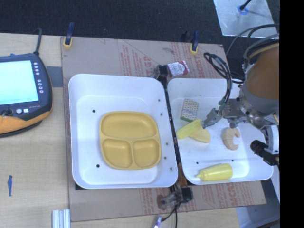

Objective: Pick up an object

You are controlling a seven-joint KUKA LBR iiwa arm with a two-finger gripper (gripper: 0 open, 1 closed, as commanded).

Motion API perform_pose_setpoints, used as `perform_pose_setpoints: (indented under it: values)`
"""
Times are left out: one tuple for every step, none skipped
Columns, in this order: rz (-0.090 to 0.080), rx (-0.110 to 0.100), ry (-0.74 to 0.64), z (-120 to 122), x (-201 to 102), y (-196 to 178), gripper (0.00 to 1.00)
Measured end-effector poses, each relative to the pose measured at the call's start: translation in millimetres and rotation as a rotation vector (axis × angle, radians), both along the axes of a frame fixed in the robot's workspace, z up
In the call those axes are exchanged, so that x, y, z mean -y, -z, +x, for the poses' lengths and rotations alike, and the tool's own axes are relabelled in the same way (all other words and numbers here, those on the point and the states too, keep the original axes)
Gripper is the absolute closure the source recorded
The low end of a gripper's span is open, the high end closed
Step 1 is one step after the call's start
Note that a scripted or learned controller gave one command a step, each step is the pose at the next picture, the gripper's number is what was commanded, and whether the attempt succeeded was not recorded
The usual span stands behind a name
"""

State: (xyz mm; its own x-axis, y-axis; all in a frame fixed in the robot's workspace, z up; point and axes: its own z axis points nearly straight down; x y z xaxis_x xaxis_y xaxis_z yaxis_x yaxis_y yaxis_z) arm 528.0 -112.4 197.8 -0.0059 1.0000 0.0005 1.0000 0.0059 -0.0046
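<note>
Tool (209, 121) sits low in the right bin (256, 175), its dark tip just beside the yellow wedge (201, 136) and the yellow-green piece (188, 128); you cannot tell from this view whether it is wide or narrow, and nothing shows as held. Your candidates all lie in that bin: those two pieces touching each other at its left side, the patterned card (190, 109) above them, the pale curled piece (231, 138) to the right, and the yellow bottle (216, 172) near the front wall. Watch the crowding. With wedge and green piece pressed together, you risk nudging one aside or pinching both. They also lie close to the bin's left wall, so a shove could jam them there. The tray (129, 140) in the left bin (80, 175) lies well apart.
</note>
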Motion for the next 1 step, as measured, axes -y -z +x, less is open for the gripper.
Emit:
perform_pose_setpoints:
  values:
    - [-0.002,0.000,-0.001,15.3,-11.9,89.8,0.00]
